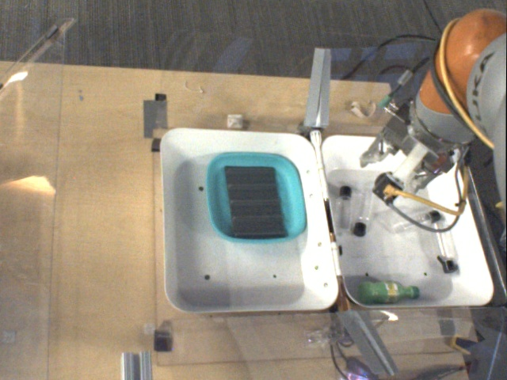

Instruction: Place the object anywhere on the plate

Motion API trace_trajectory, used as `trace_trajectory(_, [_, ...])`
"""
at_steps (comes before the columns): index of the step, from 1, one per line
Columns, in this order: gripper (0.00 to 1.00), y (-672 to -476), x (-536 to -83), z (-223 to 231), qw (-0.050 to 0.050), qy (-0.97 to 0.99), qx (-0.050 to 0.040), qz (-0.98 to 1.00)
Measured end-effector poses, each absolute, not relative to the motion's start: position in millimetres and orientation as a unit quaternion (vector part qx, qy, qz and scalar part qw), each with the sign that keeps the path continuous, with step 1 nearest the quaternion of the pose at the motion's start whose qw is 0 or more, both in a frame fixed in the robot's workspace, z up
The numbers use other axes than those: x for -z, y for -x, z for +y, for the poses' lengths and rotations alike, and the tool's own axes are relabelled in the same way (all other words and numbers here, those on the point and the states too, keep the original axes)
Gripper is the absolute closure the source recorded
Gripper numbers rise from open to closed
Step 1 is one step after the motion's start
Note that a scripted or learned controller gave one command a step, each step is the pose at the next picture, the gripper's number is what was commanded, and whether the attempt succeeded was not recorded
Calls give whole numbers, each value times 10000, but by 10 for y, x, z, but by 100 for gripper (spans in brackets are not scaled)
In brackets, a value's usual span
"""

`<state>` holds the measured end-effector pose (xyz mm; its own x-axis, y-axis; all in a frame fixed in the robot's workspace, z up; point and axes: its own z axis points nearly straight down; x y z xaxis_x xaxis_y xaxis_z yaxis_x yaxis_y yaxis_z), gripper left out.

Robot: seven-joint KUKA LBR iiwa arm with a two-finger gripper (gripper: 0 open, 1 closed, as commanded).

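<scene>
Overhead, the left bin (178, 236) holds a teal plate (295, 204) with rounded corners, set toward the bin's far side, and a dark ridged block (253, 203) lies flat on the plate, inside its rim. On the bench just beyond that bin sits a small white cube (234, 121), and a grey metal bar (319, 89) runs up from the seam between the two bins. In the right bin (475, 275), two small black-capped clear tubes (359, 228) lie near the left wall, with a third tube near the right wall, and a green bottle (384, 292) lies on its side along the near edge, its neck pointing right. The gripper (386, 155) hangs over the far part of the right bin, well apart from the plate and the bottle, below the arm's orange band; whether it is spread or closed cannot be told from this angle, and nothing is seen in its grasp.
</scene>
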<state>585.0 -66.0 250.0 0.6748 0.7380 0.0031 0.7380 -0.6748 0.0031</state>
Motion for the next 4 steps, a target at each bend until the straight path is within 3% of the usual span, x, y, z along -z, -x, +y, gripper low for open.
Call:
trace_trajectory(1, [0, -5850, -2500, -660, 8, -9151, -20, 4032])
trace_trajectory(2, [0, -6078, -2522, -675, 6, -9325, -15, 3612])
trace_trajectory(4, [0, -6079, -2522, -673, 7, -9324, -14, 3615])
